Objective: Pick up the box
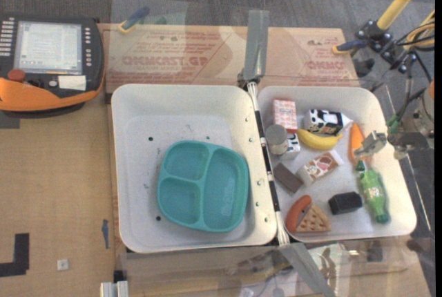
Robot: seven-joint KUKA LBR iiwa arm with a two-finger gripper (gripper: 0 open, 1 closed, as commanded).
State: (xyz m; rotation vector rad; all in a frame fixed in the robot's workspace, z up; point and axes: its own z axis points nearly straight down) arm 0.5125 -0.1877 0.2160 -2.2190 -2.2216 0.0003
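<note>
The right bin [397, 219] holds two boxes. A pink box [284, 113] lies at the bin's back left, and a small white box with a red print [320, 166] lies near the middle. My gripper [373, 144] hovers at the bin's right side, beside the carrot [355, 139] and above the green bottle [373, 193]. It is well to the right of both boxes, and nothing shows in its grasp.
Also in the right bin are a cow-patterned carton [324, 121], a banana [318, 140], a grey can [276, 138], a brown block [288, 177], a black piece [344, 203], a hot dog [298, 212] and a pizza slice [315, 222]. The left bin [131, 116] holds a teal divided plate [203, 186].
</note>
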